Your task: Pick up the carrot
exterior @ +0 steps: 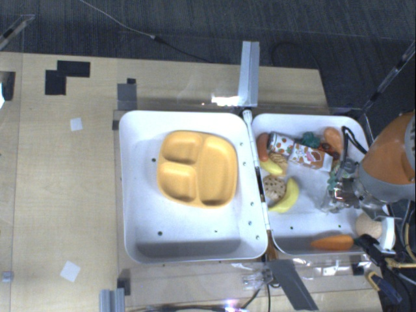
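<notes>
Carrot [332,242] lying at right bin's [305,239] front wall, gripper [333,197] just above it, grip state unclear

A: We are scanning the right bin [305,125] for lettering. The printed box [296,151] lying among the toy food is showing red, white and brown artwork.

B: We are making out no word or number on it; the print is too small and blurred. We are finding nothing legible elsewhere on the bench [58,174] either.
</notes>
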Robot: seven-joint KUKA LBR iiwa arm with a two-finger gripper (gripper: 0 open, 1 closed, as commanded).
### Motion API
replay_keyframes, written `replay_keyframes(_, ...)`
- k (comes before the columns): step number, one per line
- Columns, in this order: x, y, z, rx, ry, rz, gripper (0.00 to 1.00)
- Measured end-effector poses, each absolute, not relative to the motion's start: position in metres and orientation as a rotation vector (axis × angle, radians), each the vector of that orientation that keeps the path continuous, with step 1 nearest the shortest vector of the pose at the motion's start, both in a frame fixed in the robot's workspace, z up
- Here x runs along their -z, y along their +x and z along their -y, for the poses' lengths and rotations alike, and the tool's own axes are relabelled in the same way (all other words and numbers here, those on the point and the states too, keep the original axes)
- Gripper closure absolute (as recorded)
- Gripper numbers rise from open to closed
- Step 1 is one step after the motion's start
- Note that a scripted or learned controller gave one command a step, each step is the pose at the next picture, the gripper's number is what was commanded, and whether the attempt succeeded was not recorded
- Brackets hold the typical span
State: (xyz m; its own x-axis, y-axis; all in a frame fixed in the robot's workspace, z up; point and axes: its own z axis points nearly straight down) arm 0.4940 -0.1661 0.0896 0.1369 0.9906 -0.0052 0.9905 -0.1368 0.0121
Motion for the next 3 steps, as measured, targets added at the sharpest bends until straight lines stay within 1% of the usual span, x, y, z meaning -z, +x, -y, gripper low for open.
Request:
replay_keyframes(1, -0.090, 0.492, 0.174, -0.011, 2.076, -2.339, 1.00)
replay_keyframes(2, -0.090, 0.514, 0.158, -0.006, 1.748, -2.590, 1.00)
replay_keyframes(3, -0.090, 0.526, 0.148, -0.004, 1.491, -2.746, 1.00)
